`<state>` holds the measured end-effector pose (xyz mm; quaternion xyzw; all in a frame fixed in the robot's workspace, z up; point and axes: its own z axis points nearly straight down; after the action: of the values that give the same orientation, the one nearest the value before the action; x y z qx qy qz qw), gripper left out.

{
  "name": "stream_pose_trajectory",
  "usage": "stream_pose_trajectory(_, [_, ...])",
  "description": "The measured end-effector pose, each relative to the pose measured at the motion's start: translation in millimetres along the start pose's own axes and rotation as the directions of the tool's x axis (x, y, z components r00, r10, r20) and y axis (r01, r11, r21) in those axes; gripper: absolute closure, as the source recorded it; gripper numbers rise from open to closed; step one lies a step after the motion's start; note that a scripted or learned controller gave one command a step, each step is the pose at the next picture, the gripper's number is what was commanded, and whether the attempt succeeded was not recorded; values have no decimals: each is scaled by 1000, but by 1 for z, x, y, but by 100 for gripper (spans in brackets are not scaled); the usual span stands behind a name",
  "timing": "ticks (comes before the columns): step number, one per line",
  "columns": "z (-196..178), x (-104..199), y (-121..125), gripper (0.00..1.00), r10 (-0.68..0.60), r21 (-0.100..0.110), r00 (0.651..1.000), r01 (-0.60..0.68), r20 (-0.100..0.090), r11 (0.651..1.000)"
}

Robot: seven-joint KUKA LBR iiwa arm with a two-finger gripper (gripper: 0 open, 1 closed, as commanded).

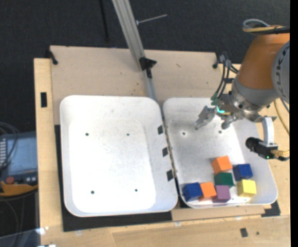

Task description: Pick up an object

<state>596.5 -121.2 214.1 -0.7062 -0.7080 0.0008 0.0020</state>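
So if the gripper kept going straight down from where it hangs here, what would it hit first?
Probably the bare floor of the right bin. The gripper hangs over the bin's upper part, apart from the blocks clustered at the near edge, though height is hard to judge.

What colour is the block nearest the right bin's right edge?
Yellow, seen best in the camera view, just below a blue block in the right bin.
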Motion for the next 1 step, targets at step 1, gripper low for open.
stream_pose_trajectory(1, [-3,0,1,0,0,-5,1000,0,0,1000])
